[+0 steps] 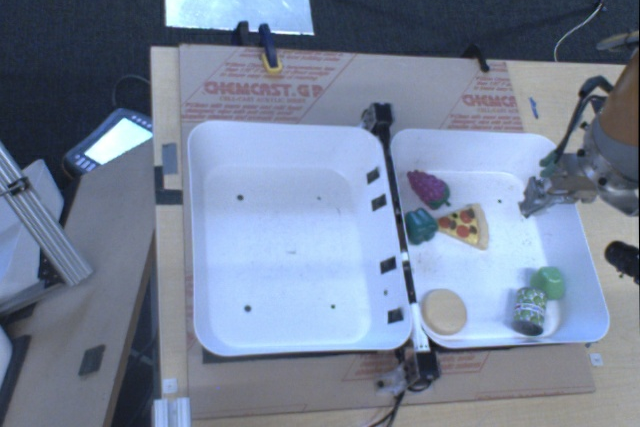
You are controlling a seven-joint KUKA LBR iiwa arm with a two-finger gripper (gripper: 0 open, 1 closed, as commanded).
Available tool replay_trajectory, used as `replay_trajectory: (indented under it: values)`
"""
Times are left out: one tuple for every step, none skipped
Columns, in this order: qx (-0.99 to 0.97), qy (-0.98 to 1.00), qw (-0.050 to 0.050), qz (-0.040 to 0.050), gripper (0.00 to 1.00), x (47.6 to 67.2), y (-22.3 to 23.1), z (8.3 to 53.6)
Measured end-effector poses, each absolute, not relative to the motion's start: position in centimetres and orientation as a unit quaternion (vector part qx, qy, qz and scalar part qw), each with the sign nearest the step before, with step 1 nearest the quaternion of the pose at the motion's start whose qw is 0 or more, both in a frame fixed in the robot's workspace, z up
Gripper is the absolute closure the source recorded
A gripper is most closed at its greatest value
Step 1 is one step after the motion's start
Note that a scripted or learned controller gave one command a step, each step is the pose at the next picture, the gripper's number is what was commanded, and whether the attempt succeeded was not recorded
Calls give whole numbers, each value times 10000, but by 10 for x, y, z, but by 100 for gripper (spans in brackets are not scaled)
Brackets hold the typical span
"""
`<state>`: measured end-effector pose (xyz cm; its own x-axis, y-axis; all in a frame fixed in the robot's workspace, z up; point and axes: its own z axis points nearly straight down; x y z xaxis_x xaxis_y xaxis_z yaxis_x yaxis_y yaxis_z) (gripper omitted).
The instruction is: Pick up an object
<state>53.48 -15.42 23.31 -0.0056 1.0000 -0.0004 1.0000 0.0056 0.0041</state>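
objects: I see purple grapes (428, 186), pizza slice (465, 226), teal pepper (420, 226), tan bun (445, 311), a can (529, 311), green piece (548, 282), all in right bin (500, 153)
gripper (531, 202): over right bin's right side, nothing in it; can't tell its state
left bin (285, 147): alongside
writing: "CHEMCAST GP" on bench board (320, 83), red print

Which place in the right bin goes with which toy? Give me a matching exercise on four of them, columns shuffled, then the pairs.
Things:
1. purple grapes
2. pizza slice
3. tan round cookie
4. green-lidded can

Places:
A. near corner on the arm's side
B. middle of the bin
C. near corner beside the divider
D. far end, close to the divider

Pairs: 1-D, 2-B, 3-C, 4-A
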Motion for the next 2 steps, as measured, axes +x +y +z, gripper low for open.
replay_trajectory:
  values:
    - [7032, 7110, 26, 33, 100, 535, -82, 295]
    - [7045, 7097, 44, 38, 100, 561, -67, 369]
